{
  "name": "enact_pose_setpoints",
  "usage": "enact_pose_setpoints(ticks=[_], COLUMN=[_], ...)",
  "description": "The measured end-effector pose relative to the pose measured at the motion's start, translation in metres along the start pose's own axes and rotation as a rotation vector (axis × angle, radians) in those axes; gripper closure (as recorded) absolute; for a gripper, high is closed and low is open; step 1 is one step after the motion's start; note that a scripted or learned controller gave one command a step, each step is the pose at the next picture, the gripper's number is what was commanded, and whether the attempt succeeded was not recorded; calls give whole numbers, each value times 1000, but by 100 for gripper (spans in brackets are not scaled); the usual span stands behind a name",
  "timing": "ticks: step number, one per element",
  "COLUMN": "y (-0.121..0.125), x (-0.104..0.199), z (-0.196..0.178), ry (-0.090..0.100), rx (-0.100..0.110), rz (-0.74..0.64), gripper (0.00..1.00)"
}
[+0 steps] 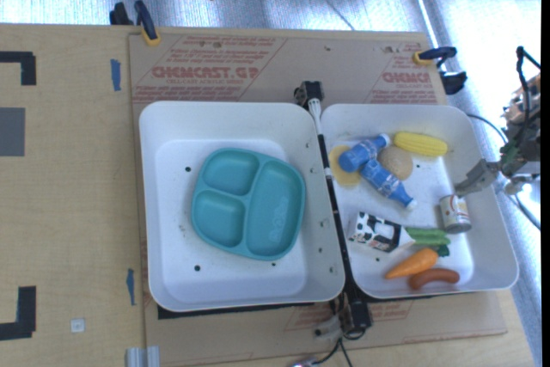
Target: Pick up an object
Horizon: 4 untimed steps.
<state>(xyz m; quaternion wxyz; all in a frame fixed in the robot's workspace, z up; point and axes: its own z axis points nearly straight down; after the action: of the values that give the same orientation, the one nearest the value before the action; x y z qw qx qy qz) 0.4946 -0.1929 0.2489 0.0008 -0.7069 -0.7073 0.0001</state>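
Single frame, overhead slanted view. My claw [475, 177] sits at the right-hand rim of the right bin [494, 271], low over the wall, with the rest of my arm running off the view's right. I cannot tell whether the claw is open or closed, and I see nothing gripped in it. Nearest item: a small silver can [454, 213], just below and slightly left of the claw in the view, close to it, though I cannot tell if they touch. Left of the claw, mid-bin, lies a blue bottle [387, 183] on its side, tilted. A second blue bottle [361, 154] lies beyond it, up and to the left, and a tan round object [396, 162] rests against the two. Up and left of the claw, near the far wall, lies a yellow corn cob [419, 143]. Farther left than the bottles, by the divider, is a flat yellow piece [345, 176]. Below and left of the claw, past the can, is a black-and-white carton [376, 231], with a green vegetable [427, 234] just to its right. Lower still lies an orange carrot [412, 263] with a reddish sausage [434, 277] touching or just beside it, near the front wall. Well apart from the claw, far to its left, the left bin [163, 185] holds a teal divided plate [248, 204], lying flat near the bin's middle. All candidate objects rest in the right bin, none lifted.
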Motion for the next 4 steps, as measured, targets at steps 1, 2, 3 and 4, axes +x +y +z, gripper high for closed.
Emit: enact_pose_setpoints(ticks=[1, 2, 3, 4], y=[-7, -6, -6, 26], x=[-8, -10, -9, 29], z=[139, 129, 129, 163], ry=[12, 5, 8, 1], rx=[10, 4, 5, -2], rz=[336, 339, 337, -9], gripper=[0, 100, 0, 0])
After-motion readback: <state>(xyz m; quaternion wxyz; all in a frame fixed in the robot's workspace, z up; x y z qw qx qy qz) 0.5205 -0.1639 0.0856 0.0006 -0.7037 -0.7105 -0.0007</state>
